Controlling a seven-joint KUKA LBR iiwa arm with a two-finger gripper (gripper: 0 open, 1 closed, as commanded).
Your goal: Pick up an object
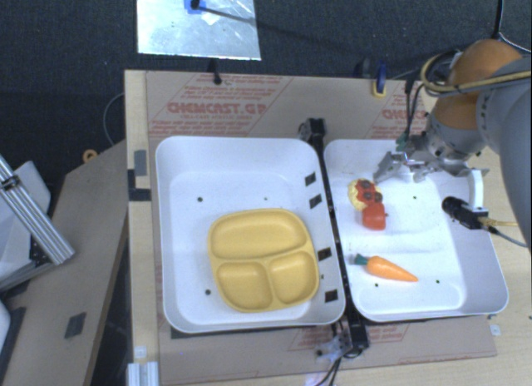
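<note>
The bench (pixel 249 93) carries 2 shallow white bins side by side. The left bin (pixel 183 176) holds 1 thing, a yellow divided tray (pixel 263 258) with 3 compartments, lying toward that bin's near right corner. The right bin (pixel 482 276) holds the candidates for the pick.

The arm (pixel 490 85) comes in over the right bin's far right corner, and the gripper (pixel 397 164) hangs above the far edge of that bin with its 2 fingers spread apart and nothing between them. So the step in hand, as I judge it, is the approach: no object is grasped yet.

Next in size is the carrot (pixel 389 269), orange with a green top, lying flat near the right bin's near edge, its green end pointing toward the divider between the bins. Smaller is a red and yellow toy (pixel 366 202), a cluster whose exact form is too blurred to name, sitting close to the divider side, about midway between far and near edges. It lies near the gripper, just toward the near edge from it; the carrot is well apart from the gripper.

The next move probably calls for shifting the parted fingers over the red and yellow toy, lowering so they straddle it, then closing. Its lumpy shape may let it slip, so centring matters.
</note>
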